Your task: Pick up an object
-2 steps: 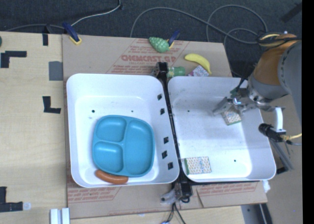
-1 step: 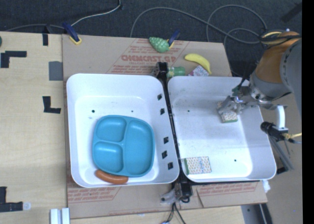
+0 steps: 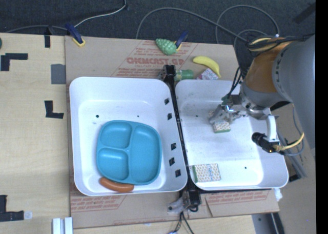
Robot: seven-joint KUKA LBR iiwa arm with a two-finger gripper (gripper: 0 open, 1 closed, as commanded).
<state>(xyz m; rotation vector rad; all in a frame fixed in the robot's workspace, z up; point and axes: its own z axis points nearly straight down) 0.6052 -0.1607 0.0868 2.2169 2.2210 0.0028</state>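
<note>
My gripper (image 3: pixel 221 117) hangs over the middle of the right bin (image 3: pixel 202 92), reaching in from the right. A small pale patterned pad (image 3: pixel 222 127) sits right under its fingertips, touching or nearly so; I cannot tell whether it is gripped. A second, larger patterned pad (image 3: pixel 206 172) lies flat near the right bin's front edge. The left bin (image 3: pixel 87 92) holds a blue divided plate (image 3: pixel 128 151) and an orange sausage (image 3: pixel 117 185) at its front rim.
Behind the bins on the cardboard lie a yellow banana (image 3: pixel 207 64), a green object (image 3: pixel 166 45) and a small packet (image 3: pixel 208 74). Cables run across the dark back area. The arm's grey body (image 3: pixel 292 79) covers the right bin's far right side.
</note>
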